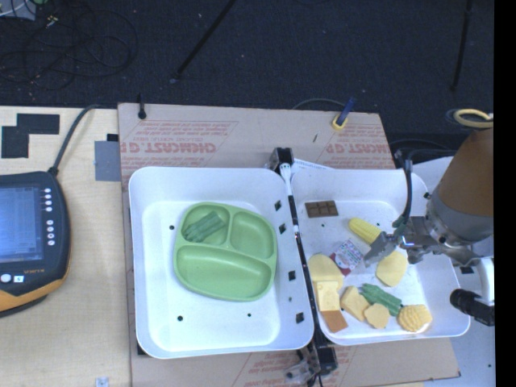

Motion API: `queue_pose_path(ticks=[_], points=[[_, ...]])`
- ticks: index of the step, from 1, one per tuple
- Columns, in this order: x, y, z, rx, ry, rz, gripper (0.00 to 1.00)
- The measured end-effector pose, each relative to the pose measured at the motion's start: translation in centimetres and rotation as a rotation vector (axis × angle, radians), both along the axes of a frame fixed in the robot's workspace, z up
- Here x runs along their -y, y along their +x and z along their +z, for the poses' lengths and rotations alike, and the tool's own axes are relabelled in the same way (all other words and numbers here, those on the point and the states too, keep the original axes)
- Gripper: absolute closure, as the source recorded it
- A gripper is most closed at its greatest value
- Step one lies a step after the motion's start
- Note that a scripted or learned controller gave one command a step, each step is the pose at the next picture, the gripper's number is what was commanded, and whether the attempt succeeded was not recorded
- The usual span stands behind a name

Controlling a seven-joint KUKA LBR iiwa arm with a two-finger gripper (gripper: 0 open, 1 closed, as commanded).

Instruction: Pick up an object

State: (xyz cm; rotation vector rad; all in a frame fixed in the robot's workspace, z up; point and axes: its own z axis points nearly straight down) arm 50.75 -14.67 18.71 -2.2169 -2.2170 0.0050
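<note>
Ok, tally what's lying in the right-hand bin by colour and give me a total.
Yellow or pale yellow pieces: 7, such as the corn-like piece and the ridged piece
Brown chocolate bar: 1
Green bean piece: 1
Red-and-white wrapper: 1
Total: 10

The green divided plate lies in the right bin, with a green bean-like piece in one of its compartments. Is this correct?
Not quite. The camera view shows the green divided plate in the left bin, not the right bin. The rest holds: a green bean-like piece lies in its upper-left compartment.
</note>
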Motion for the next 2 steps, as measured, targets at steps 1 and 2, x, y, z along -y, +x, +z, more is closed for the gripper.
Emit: queue_pose_path(ticks=[1, 2], points=[[-2.6, 0.3, -10.3, 0.000, 0.000, -0.001, 0.00], [-6.6, 7.3, -10.0, 0.007, -0.002, 0.004, 0.00]])
